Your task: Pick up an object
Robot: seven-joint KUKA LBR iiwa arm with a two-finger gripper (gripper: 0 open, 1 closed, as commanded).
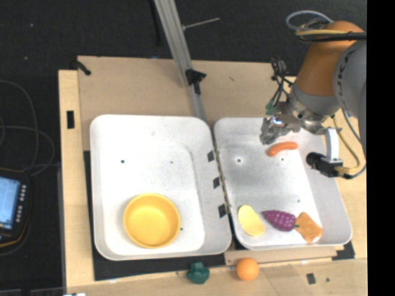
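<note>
- Dark floor surrounds a pale wooden bench [142,85] seen from above at a slant, with two shallow white bins side by side on it.
- Left bin [154,147] holds a round yellow bowl [152,220] near its front edge.
- Right bin [265,184] holds four small toy foods: an orange sausage-shaped piece [282,148] near the back, and along the front a pale yellow piece [250,220], a purple grape-like bunch [279,219] and an orange chunk [308,227].
- An orange ball [247,269] and a small green object [197,274] lie on the bench in front of the bins, outside them.
- A grey metal post [176,42] rises at a slant from the back of the bench, between the bins.
- Reaching in from the right, the grey and orange arm [324,66] hangs its gripper [273,132] over the back of the right bin, just above and beside the sausage-shaped piece.
- Whether the claw is open or closed cannot be told; it is too small and blurred.
- Nothing is visibly held.
- Judged from this, the step in hand is the approach to a pick, with the sausage-shaped piece the likeliest target.
- The next move would call for lining up over that piece, lowering to the bin floor and closing across its narrow width.
</note>
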